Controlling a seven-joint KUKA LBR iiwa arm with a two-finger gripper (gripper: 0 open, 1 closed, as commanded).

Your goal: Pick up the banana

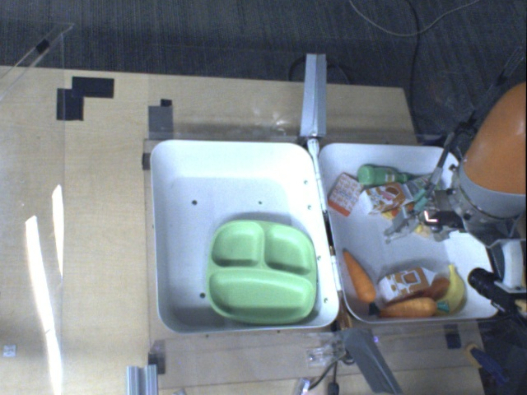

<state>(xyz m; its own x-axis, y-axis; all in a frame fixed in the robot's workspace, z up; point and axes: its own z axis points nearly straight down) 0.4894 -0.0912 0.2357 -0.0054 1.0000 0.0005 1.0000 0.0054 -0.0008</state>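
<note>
We see a pale wood tabletop on dark carpet; the gripper hovers mid right bin, banana at its near-right corner.

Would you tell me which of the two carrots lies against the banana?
The lower carrot, lying flat along the right bin's front wall; the other carrot slants beside the divider.
</note>
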